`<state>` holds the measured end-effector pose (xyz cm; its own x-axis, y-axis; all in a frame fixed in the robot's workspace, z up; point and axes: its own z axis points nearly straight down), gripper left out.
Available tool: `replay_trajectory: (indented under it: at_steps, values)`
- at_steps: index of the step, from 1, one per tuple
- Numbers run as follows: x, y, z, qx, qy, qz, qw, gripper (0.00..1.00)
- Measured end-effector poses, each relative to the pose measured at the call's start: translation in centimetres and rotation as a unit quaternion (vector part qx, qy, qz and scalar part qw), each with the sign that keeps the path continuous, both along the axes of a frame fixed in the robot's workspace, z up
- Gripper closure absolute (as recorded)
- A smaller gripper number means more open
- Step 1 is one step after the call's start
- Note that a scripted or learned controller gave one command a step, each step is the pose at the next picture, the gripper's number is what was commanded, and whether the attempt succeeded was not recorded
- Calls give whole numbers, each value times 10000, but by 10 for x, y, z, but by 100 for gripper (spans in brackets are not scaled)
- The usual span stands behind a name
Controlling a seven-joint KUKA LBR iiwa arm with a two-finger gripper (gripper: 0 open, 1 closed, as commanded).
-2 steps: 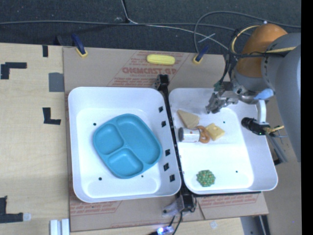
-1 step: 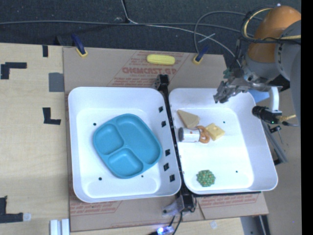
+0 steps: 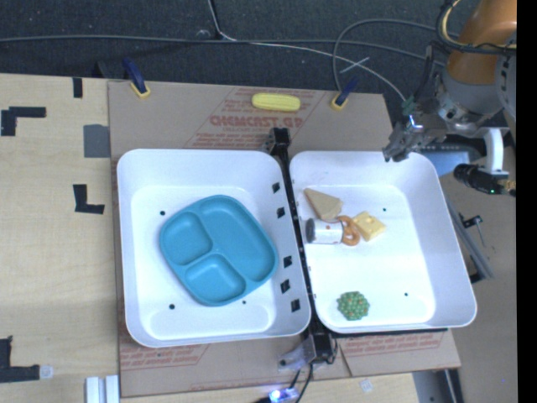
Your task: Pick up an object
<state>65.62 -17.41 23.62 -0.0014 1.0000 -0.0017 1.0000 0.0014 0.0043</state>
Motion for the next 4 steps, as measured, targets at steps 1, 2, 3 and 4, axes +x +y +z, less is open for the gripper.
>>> replay_trajectory:
  at_steps: [1, 2, 3, 4]
  values:
    - [1, 1, 29, 4, 7, 3, 10000, 100]
    - [-25, 47, 12, 11, 41, 10, 10000, 100]
    - [-52, 85, 1, 11, 41, 9, 10000, 100]
    - [-76, 127, -13, 12, 40, 12, 10000, 100]
